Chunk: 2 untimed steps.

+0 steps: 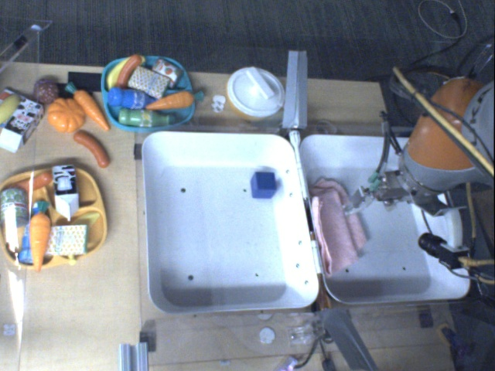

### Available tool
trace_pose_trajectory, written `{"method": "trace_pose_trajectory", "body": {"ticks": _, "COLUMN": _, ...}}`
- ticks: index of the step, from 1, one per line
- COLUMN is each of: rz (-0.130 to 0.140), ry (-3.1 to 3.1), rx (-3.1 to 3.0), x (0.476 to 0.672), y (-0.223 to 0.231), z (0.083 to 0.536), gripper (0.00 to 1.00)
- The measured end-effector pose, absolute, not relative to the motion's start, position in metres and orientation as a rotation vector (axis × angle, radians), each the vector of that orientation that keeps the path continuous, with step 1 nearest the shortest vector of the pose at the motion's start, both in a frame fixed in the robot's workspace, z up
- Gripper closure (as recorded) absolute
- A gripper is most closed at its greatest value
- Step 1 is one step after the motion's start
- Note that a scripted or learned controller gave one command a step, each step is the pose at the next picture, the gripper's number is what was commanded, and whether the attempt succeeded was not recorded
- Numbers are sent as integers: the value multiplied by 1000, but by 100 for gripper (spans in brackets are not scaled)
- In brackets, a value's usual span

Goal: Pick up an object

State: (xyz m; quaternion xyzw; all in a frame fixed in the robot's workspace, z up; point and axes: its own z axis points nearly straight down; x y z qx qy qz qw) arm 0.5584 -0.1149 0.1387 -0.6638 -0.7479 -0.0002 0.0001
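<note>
In right bin (pixel 402 277) | gripper (pixel 365 198) beside pink cloth (pixel 336 226) | grip state unclear

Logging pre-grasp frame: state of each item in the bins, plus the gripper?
blue cube: resting on the floor of the left bin, upper right part, untouched.
pink cloth: crumpled, lying along the left wall of the right bin.
gripper: low in the right bin beside the cloth's right edge; nothing seen held.
</note>
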Motion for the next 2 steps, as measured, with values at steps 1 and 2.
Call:
{"method": "trace_pose_trajectory", "body": {"ticks": 1, "rz": -17, "ry": -2414, "rx": -2036, "x": 528, "y": -102, "z": 92, "gripper": 0}}
{"method": "trace_pose_trajectory", "body": {"ticks": 2, "rz": -25, "ry": -2419, "rx": -2037, "x": 530, "y": -100, "z": 104, "gripper": 100}}
